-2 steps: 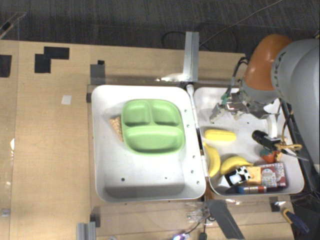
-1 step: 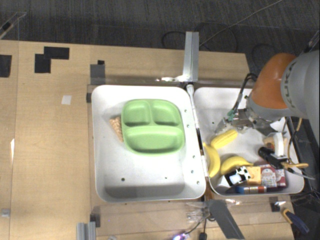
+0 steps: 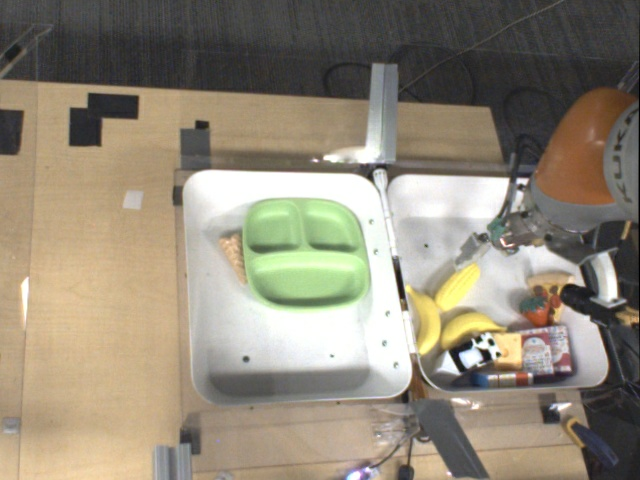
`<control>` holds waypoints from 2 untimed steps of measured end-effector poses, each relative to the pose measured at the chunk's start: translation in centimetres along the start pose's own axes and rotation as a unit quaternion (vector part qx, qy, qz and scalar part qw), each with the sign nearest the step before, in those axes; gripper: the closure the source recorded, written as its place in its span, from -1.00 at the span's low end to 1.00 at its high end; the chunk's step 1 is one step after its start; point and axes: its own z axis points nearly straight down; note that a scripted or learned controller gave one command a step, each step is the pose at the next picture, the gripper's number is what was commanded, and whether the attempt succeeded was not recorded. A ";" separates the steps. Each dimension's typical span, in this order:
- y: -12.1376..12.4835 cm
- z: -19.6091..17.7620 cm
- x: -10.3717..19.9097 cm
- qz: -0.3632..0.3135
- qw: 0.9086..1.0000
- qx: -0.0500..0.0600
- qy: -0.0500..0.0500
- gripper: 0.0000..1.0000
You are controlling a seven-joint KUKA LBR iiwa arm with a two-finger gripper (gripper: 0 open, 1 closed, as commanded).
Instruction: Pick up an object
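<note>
Here we see two white bins side by side on the wooden tabletop (image 3: pixel 90 298). The left bin (image 3: pixel 290 358) holds one green divided plate (image 3: pixel 303 251) with three compartments, lying flat near the bin's far half, and one tan, grainy snack piece (image 3: pixel 233 257) touching the plate's left edge.

The right bin (image 3: pixel 435 208) holds the rest, gathered along its near side. We count two bananas (image 3: pixel 440 318), joined in a bunch against the bin's left wall, and one corn cob (image 3: pixel 458 284) just beyond them, pointing toward the gripper. Near the front wall lie one small black-and-white cow-patterned item (image 3: pixel 482 349), one red and white packet (image 3: pixel 545 352) and one orange, red and green toy (image 3: pixel 540 303) near the right wall; we cannot tell more of what it is.

The arm (image 3: pixel 590 158) reaches in from the right, its gripper (image 3: pixel 508 234) over the right bin, just beyond the corn cob's tip. We cannot tell how it is set, and nothing shows in its grasp.
</note>
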 end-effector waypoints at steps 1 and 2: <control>-1.6 4.7 1.7 -0.036 0.999 -0.004 -0.002 -1.00; -1.3 3.5 1.9 -0.035 0.999 -0.008 -0.001 1.00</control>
